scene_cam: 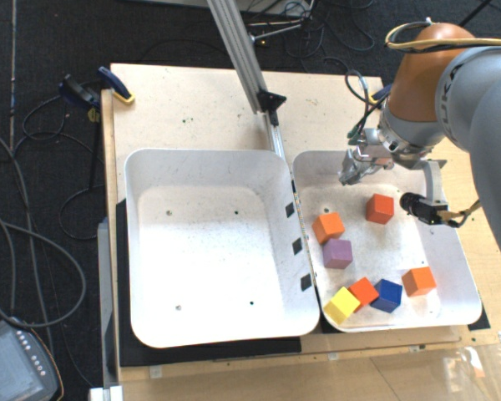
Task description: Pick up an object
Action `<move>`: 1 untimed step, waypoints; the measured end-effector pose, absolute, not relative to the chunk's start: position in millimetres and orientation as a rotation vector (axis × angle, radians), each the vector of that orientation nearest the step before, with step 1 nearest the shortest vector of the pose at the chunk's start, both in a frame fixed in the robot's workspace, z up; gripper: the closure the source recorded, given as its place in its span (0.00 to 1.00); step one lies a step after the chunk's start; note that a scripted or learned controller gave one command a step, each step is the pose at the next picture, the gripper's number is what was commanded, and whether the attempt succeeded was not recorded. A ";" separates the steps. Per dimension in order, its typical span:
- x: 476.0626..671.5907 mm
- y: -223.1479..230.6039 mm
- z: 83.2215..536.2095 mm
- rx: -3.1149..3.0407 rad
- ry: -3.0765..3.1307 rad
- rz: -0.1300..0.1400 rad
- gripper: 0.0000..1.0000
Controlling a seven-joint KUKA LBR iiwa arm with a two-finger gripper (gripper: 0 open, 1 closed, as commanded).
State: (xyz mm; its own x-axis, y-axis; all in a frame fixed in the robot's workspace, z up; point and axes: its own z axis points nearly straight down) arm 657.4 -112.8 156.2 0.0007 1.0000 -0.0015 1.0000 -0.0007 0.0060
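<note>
Hovering gripper point(351, 174), finger state unclear, sits up-left of red cube point(380, 208).

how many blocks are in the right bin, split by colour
orange cube blocks: 3, at and
red cube block: 1
purple cube block: 1
yellow cube block: 1
blue cube block: 1
total: 7, all in the right white bin

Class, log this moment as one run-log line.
hand: above right bin, far end | red cube: nearest, loose | grasp: none seen
</note>
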 end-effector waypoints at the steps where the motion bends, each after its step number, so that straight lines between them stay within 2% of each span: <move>1: 659.9 -107.8 220.0 2.213 2.220 0.008 1.00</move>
